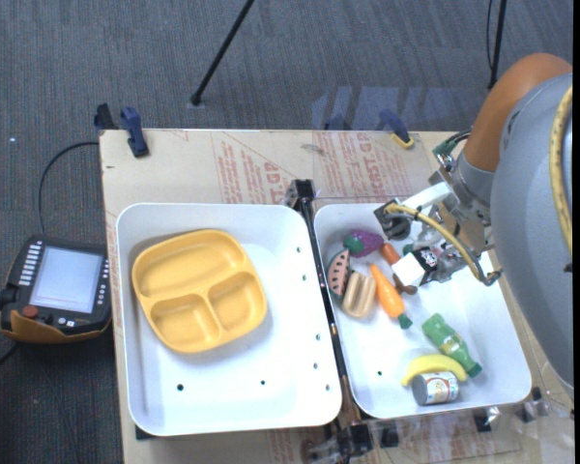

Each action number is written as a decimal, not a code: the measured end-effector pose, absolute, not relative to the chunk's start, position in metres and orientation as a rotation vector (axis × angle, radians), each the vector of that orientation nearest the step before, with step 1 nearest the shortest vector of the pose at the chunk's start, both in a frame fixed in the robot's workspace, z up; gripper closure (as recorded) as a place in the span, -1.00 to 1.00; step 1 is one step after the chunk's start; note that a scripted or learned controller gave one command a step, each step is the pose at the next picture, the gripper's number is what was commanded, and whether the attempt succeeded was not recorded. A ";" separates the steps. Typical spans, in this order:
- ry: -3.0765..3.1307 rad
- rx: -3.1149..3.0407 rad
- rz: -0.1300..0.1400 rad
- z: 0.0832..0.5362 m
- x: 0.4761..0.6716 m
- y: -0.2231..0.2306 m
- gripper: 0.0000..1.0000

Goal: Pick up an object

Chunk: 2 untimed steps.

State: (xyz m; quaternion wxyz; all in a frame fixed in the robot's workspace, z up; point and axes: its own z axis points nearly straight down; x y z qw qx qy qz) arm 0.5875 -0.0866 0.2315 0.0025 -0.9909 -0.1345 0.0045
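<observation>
The arm comes in from the right and its claw [409, 271] hangs low over the upper middle of the right bin [483, 375], close above the toy food. Whether the claw is open or closed, and whether it has hold of anything, cannot be told — the fingertips are lost among cables and fittings.

The objects lie together in this bin: a purple vegetable [364, 243] at the top, a watermelon slice [337, 270] by the left wall, a hot dog bun [358, 294] just beside it, and a carrot [390, 296] slanting down from below the claw. Nearer the front sit a green bottle [449, 342], a banana [433, 366] and a small can [435, 389] touching the banana.

The left bin [232, 394] holds a yellow divided plate [198, 289] — upright, in its upper left part. A teach pendant [56, 289] lies on the floor left of the worktop [232, 162].
</observation>
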 end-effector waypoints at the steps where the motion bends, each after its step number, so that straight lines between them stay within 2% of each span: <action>1: -0.334 -3.118 0.006 0.253 0.610 -0.035 1.00; 2: -0.370 -3.116 0.010 0.279 0.567 -0.090 1.00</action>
